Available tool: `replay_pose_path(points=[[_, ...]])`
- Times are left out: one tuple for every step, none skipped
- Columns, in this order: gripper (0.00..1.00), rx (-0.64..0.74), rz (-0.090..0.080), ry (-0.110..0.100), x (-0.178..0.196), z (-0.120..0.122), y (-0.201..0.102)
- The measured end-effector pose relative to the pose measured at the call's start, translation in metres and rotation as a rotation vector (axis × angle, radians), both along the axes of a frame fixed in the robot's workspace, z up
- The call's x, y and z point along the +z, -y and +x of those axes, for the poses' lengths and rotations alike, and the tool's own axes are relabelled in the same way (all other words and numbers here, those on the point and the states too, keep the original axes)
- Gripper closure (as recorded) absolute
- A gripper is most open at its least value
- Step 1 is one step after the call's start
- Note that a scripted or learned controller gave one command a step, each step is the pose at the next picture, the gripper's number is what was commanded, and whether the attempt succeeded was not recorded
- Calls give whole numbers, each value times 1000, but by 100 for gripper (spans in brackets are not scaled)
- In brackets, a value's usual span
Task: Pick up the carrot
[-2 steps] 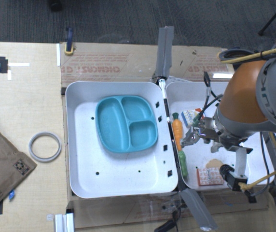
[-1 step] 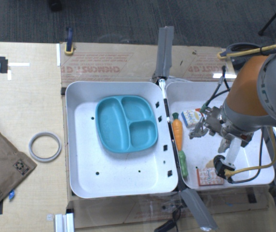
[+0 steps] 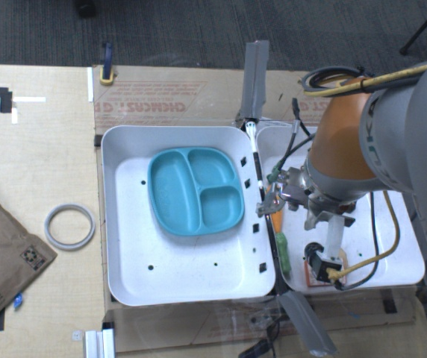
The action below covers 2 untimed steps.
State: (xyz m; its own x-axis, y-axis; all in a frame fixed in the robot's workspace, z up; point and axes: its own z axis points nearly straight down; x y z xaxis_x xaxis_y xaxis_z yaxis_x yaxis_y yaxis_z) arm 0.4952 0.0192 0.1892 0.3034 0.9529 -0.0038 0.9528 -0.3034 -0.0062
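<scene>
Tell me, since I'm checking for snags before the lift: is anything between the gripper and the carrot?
Nothing visible. The gripper is right at the carrot's orange top end, by the right bin's left wall. The arm's own wrist hides whether it is grasped.

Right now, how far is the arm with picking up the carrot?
Done: the arm has reached into the right bin, and the gripper is at the carrot by the bin's left wall. In hand: closing on it; a grasp is not clear. Left: lifting it, since the carrot lies in the bin.
</scene>
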Motion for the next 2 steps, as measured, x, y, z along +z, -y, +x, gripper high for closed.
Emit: replay_pose_path(points=[[0,0,0,0,0,0,0],[0,0,0,0,0,0,0]])
